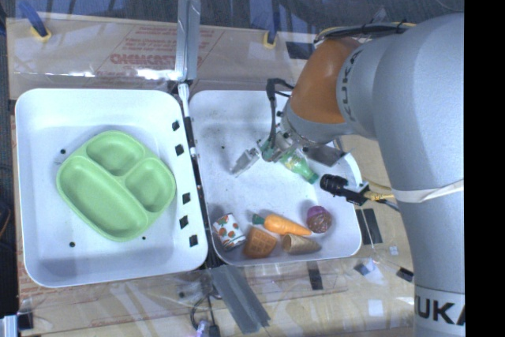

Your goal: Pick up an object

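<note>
Looming largest at the right of the frame is the grey arm [410, 138], its orange band [319, 83] just above the wrist, bent down over the right bin [213, 114]. Its gripper [246, 160] hangs in the middle of that bin, metal fingers pointing toward lower left over bare white floor, and as far as I can see nothing sits between them; they look slightly parted, empty. A greenish clear piece [298, 165] sits just behind them, but I can't tell if it's part of the tool or a loose item. Along the bin's lower edge lie the candidates, all untouched: a small spotted cup [228, 230], a brown cone-shaped thing [261, 243], a carrot [286, 226], another tan cone [301, 244] and a dark purple ball [319, 219]. Over in the left bin [31, 170] rests a green divided plate [115, 184]. By my reckoning the pick is not yet made; the reach down and the grasp itself are still to come.
</note>
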You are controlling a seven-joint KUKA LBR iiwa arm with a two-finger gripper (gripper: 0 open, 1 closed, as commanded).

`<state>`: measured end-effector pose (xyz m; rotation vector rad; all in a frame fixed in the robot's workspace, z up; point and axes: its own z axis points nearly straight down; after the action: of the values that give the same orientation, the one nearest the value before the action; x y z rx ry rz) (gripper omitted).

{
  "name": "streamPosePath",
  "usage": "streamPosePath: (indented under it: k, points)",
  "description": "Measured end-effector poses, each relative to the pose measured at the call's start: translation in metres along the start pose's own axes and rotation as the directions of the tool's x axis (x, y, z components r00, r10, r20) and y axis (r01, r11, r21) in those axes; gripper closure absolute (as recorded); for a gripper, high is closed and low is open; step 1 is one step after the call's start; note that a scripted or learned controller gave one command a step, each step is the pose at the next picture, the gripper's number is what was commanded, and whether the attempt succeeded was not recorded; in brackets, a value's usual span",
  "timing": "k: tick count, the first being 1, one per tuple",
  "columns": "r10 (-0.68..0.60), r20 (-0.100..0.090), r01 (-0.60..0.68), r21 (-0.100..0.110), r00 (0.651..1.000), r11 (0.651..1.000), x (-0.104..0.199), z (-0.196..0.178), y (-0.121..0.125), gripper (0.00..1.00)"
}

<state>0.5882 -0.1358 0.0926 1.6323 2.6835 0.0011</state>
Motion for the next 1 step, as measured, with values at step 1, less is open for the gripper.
streamPosePath:
  k: [1]
  points:
    - [0.077,-0.002,-0.077,0.003,0.997,0.997,-0.0376,-0.0055,-0.0595,0.0]
